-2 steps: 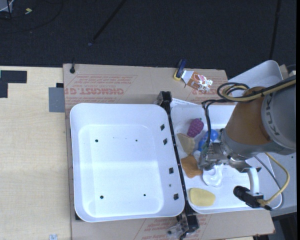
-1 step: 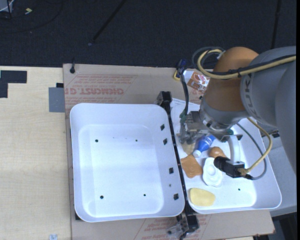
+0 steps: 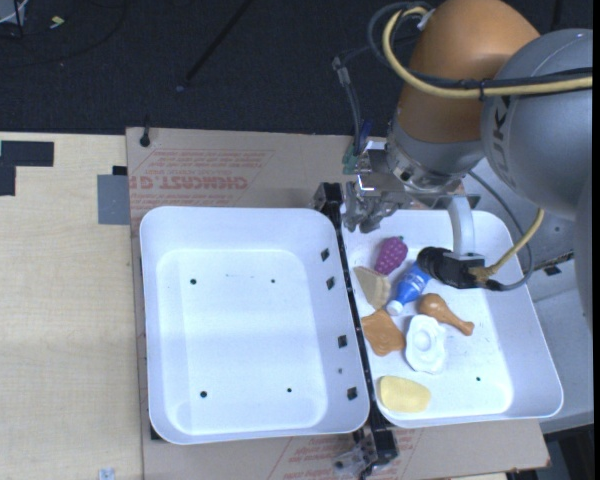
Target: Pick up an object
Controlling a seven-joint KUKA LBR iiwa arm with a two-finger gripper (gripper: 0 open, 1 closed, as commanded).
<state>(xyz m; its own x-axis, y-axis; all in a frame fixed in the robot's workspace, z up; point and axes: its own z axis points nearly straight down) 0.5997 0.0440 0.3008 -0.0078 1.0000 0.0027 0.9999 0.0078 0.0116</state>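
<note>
The arm [image 3: 540, 118] runs out past the view's right edge, and its bulk covers the far rim of the right bin [image 3: 510, 368]. The gripper [image 3: 370, 206] is a dark muddle against that bin's far left corner, its shape unreadable from here. That bin and the left bin [image 3: 230, 318] cover part of the red print on the cardboard sheet [image 3: 230, 156]. A pale wedge [image 3: 372, 286] is too blurred to name. A small metallic thing [image 3: 365, 460] at the bottom edge is cut off.

Lying clustered just below the gripper [image 3: 368, 216]: purple grapes [image 3: 390, 256] nearest, then a tilting blue bottle [image 3: 411, 287] beside a beige wedge [image 3: 372, 286], a brown drumstick [image 3: 446, 313], a fried egg [image 3: 426, 344], an orange slab [image 3: 382, 334], a yellow lump [image 3: 404, 395] farthest.
</note>
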